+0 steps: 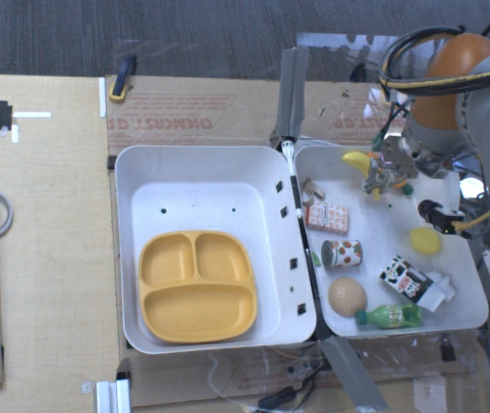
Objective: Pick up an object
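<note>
Reaching in from the right, the gripper (384,177) hangs over the far part of the right bin (477,312), just beside a yellow banana (356,158); whether it grips anything cannot be told. Nearer lie a lemon (426,241), a can (343,253) and a green bottle (389,317).

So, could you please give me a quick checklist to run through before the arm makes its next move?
1. Gripper over the right bin: ok.
2. Something between its fingers: cannot tell.
3. Banana close beside the gripper: ok.
4. Touching the banana: cannot tell.
5. Other targets lie apart for a retry, such as the can and lemon: ok.
6. Yellow tray in the left bin, away from the arm: ok.
</note>
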{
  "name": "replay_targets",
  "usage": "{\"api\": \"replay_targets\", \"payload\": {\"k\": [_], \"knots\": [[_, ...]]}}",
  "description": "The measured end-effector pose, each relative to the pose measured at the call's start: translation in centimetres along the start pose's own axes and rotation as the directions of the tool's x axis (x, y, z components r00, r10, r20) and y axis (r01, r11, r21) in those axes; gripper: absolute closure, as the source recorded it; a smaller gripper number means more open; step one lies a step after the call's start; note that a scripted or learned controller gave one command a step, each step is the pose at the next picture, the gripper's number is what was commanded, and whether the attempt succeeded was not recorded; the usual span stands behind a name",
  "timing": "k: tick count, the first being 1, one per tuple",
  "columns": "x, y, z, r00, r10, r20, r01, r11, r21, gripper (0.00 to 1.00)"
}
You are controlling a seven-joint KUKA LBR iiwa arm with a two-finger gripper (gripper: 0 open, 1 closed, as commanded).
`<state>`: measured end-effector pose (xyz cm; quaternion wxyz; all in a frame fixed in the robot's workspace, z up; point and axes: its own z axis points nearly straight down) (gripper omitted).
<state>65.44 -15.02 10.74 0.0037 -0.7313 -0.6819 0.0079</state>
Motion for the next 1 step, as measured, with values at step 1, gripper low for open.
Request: {"api": "replay_targets", "payload": {"k": [1], "knots": [[7.35, -0.16, -9.27, 0.978, -0.209, -0.001, 0.209, 0.978, -0.019, 1.0]]}}
